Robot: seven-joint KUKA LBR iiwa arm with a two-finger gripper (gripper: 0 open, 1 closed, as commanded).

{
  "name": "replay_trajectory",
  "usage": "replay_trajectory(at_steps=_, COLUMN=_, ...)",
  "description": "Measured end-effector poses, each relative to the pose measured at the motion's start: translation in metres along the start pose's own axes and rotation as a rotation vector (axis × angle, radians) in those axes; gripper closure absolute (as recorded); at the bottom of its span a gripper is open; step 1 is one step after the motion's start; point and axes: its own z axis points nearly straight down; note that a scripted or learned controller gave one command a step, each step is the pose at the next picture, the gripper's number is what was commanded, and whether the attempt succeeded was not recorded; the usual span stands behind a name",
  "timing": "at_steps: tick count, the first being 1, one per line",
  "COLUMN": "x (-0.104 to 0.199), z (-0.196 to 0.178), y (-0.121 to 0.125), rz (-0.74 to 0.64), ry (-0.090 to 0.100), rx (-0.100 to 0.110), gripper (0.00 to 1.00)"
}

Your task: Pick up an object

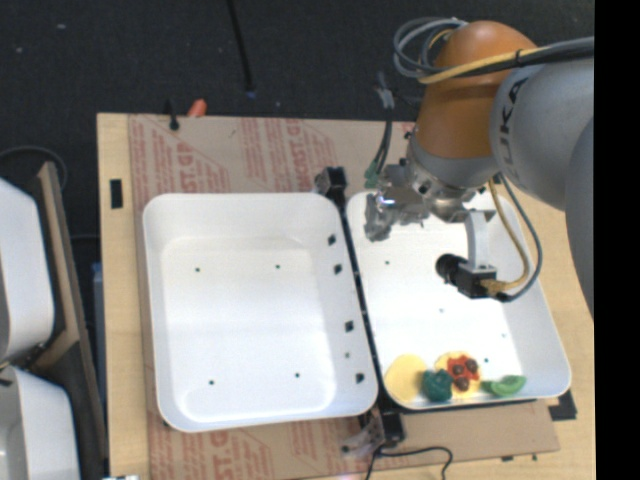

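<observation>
Several small objects lie along the front edge of the right bin (520, 318): a pale yellow disc (404, 375), a teal lump (436, 386), a red and yellow piece (461, 369) and a green piece (505, 385). My gripper (378, 218) hangs over the far left corner of the right bin, close to the divide between the bins and well away from the objects. Nothing shows in it. The orange band and wrist hide the part above it.
The left bin (250, 308) lies beside the right one on a cardboard sheet (230, 158). A black cable connector (462, 271) dangles from the wrist over the right bin's middle. White equipment (20, 268) stands at the far left.
</observation>
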Motion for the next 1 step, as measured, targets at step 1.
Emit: replay_trajectory(at_steps=1, x=0.055, z=-0.0062, y=-0.016, rz=-0.001, ry=0.0, rx=0.0, gripper=1.0)
